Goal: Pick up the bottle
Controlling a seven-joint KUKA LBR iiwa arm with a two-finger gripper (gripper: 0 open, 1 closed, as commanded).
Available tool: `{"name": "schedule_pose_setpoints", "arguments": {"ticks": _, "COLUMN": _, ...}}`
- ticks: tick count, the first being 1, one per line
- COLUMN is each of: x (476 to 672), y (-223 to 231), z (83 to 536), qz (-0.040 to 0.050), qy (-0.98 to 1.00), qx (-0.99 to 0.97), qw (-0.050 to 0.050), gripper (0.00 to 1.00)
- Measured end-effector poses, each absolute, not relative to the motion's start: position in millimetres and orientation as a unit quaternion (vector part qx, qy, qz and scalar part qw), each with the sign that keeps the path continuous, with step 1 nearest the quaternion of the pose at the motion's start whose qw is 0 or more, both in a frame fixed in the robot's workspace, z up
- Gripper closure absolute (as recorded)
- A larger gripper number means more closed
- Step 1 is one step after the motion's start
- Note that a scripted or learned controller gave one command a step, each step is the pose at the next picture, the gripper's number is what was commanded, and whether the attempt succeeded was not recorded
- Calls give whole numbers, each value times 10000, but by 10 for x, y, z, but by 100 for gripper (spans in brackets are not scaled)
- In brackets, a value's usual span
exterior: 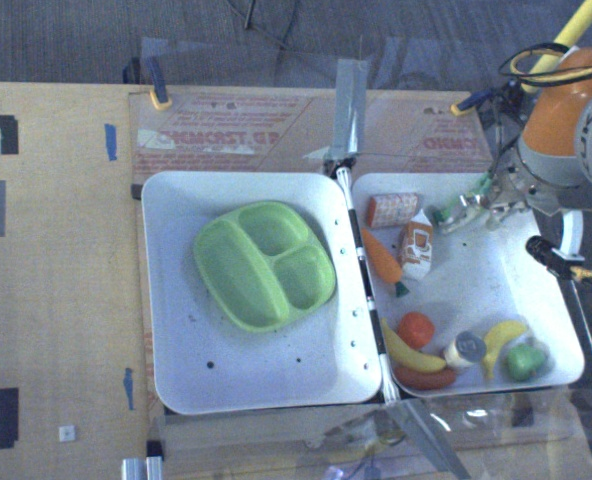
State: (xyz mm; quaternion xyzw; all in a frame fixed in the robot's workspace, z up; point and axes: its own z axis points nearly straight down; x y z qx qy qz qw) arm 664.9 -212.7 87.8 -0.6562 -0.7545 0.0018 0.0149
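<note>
- Camera view: the end effector (466, 211) is seen low over the right bin (556, 363); whether it is apart or together cannot be told.
- The bottle (417, 247) is seen just beside it, lying next to a carrot (381, 256) and a can (393, 209).
- A neighbour could be nudged or seized instead, given the crowding.

arm (566, 118): cut off by the right edge, most of its body out of frame
gripper (473, 208): fingers too small and cluttered to tell apart
small bottle (465, 349): near right bin corner, label too small to read
red pepper (423, 376): partly hidden under the banana (401, 345)
cardboard print (208, 139): blurred
</note>
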Motion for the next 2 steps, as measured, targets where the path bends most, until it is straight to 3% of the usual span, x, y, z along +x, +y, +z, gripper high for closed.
{"name": "schedule_pose_setpoints", "arguments": {"ticks": 2, "x": 6657, "y": -2125, "z": 880, "qz": 19, "qy": -7275, "qx": -6859, "qw": 162, "gripper": 0}}
